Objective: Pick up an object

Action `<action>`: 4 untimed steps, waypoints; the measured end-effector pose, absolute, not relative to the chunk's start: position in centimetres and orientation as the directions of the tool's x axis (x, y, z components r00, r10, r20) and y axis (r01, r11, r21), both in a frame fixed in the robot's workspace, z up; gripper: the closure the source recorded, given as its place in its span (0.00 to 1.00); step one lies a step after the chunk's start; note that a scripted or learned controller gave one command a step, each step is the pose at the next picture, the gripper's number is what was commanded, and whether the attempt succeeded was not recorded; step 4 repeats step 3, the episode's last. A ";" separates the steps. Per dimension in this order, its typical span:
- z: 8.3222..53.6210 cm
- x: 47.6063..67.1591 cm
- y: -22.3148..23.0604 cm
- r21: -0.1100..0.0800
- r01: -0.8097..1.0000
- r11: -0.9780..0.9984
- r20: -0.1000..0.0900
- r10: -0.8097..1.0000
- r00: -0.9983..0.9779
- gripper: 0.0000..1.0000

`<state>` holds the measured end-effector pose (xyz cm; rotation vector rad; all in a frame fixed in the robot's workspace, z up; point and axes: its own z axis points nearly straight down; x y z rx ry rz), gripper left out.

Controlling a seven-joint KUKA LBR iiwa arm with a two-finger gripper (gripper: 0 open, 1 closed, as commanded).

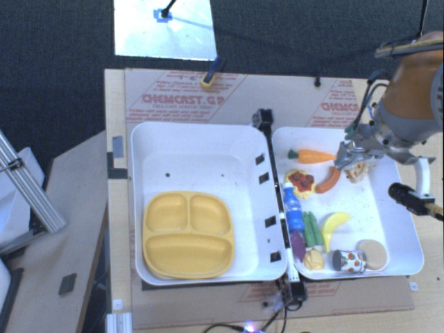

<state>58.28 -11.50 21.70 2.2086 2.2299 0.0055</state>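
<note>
The right bin (402, 234) holds several toy foods. An orange carrot (312, 156) lies near its back edge, with a pizza slice (302, 180) and a reddish sausage (329, 180) just in front of it. My gripper (352, 159) hangs over the back part of this bin, just right of the carrot's tip and above the sausage's upper end. A small beige piece (358, 173) lies right under it. Nothing can be seen held in it. Further forward lie a blue bottle (293, 211), a banana (334, 224), a spotted can (348, 261) and a round beige cookie (375, 254).
The left bin (201, 151) holds a yellow divided tray (187, 234) at its front. Green pieces (312, 229), a purple piece (297, 243) and a yellow lump (313, 259) crowd the right bin's front left. A black divider (272, 186) separates the bins.
</note>
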 end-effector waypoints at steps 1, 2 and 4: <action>21.1 61.0 -6.8 0.004 1.000 0.010 0.001 1.000 -0.010 1.00; 22.9 62.8 -2.5 0.004 1.000 0.010 0.002 1.000 -0.010 1.00; 21.4 63.6 -2.5 0.002 1.000 0.006 -0.001 1.000 -0.006 1.00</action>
